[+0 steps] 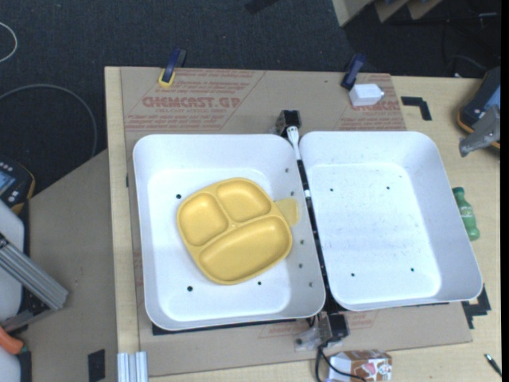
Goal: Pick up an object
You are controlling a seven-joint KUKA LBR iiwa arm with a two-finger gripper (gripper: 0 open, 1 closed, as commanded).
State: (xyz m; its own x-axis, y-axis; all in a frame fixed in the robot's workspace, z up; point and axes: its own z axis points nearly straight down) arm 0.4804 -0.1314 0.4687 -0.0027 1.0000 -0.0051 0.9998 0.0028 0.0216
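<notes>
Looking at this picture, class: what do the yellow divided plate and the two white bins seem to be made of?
Yellow divided plate: likely moulded plastic, with a smooth, slightly glossy finish; soft highlights lie along its rounded compartment ridges. White bins: probably thin formed plastic, matte and faintly speckled, with rounded corners and a rolled rim. Neither can be confirmed by sight.

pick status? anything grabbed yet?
Done: nothing visible. The yellow divided plate lies flat in the left bin, untouched. In hand: nothing; the gripper sits at the right edge, outside the right bin. Left: reach, grasp, lift.
</notes>
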